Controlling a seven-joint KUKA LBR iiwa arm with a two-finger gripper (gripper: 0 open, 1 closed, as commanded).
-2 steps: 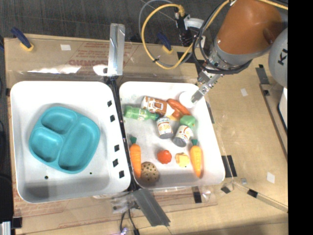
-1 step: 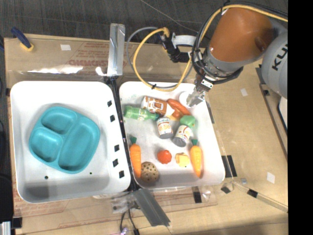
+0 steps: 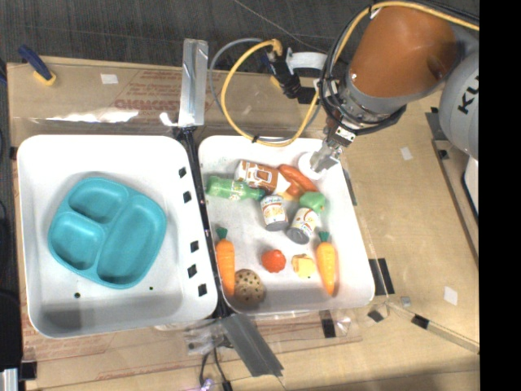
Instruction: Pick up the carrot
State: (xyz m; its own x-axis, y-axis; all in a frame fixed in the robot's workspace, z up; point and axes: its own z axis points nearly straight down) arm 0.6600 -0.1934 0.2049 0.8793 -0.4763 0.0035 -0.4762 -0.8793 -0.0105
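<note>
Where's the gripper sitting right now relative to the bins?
The gripper is over the right bin's far right corner, just above the red pepper.

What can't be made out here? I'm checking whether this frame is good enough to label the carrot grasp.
- Tool, camera view: too small and seen from above, so its opening cannot be judged.
- Labels on the two small cans: too small to read.
- Orange item near the tool: partly covered by the carton, so its identity is unclear.
- Arm base: cut off at the right.
</note>
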